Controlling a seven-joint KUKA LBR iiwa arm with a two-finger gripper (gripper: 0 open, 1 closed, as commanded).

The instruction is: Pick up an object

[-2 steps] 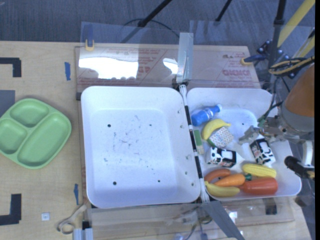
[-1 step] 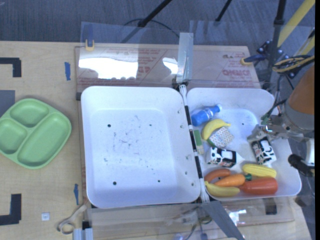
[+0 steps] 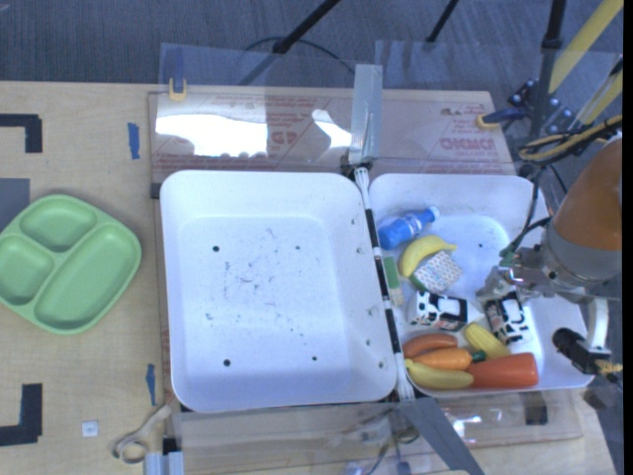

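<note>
The gripper (image 3: 509, 283) is hanging over the right bin (image 3: 465, 191), its jaws too blurred to tell their state. Objects are crowding the bin's near left: blue bottle (image 3: 406, 228), bananas (image 3: 425, 252), carrot (image 3: 506, 368). The arm is running off the right edge.

blue bottle (image 3: 406, 228), green plate (image 3: 65, 261), yellow banana (image 3: 422, 253)

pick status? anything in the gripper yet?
Done: the arm has reached the right bin, with the gripper low beside the black-and-white item. In hand: nothing visibly held; the fingers are hard to read. Left: grasp and lift. The banana, blue bottle and carrot lie in the bin.
</note>
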